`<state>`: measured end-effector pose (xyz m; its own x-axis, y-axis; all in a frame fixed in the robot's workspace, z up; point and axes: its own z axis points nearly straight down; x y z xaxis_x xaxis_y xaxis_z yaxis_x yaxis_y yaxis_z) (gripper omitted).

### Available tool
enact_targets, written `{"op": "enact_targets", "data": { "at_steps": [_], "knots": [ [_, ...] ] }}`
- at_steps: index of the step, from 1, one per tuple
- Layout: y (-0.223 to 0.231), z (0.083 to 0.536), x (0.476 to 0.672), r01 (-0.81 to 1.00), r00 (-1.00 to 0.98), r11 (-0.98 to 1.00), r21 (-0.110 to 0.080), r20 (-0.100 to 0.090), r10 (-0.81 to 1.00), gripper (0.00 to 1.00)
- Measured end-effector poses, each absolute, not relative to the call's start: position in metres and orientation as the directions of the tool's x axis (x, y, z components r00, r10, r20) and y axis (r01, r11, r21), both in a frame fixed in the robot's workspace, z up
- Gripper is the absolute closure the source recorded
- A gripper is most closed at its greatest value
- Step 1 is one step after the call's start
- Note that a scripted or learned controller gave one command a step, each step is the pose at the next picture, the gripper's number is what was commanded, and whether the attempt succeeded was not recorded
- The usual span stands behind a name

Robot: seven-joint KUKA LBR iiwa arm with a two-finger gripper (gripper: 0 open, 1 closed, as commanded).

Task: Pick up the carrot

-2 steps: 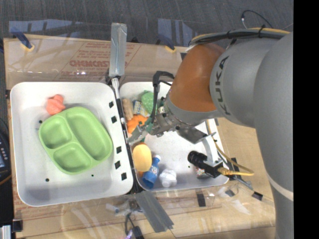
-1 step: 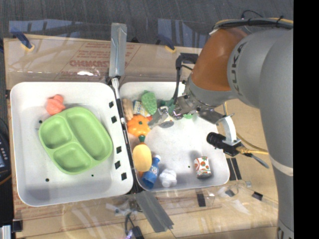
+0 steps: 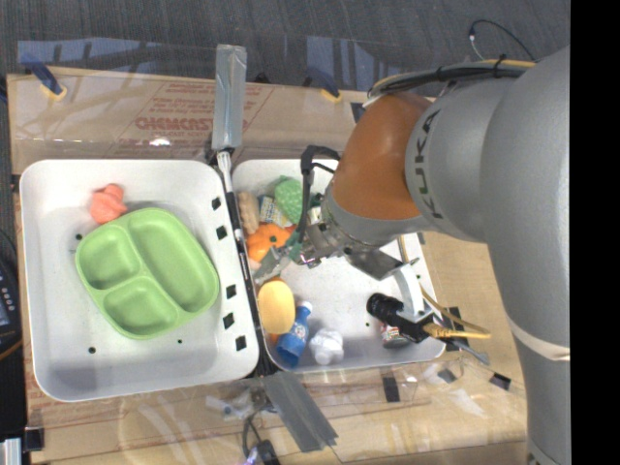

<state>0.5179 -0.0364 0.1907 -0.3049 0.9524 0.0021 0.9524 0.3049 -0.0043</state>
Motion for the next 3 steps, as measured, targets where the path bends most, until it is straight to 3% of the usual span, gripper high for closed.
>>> {"op": "enact_targets", "data": {
  "at_steps": [1, 2, 3],
  "knots": [
    [-0.1, 0.156, 0.568, 0.959, -0.282, 0.282, -0.004, 0.001, 0.959, 0.0],
    [-0.118, 0.104, 0.621, 0.887, -0.462, 0.462, 0.0, 0.013, 0.887, 0.0],
    [-0.103, 0.106, 0.619, 0.755, -0.655, 0.655, 0.015, -0.022, 0.755, 0.0]
  ]
}}
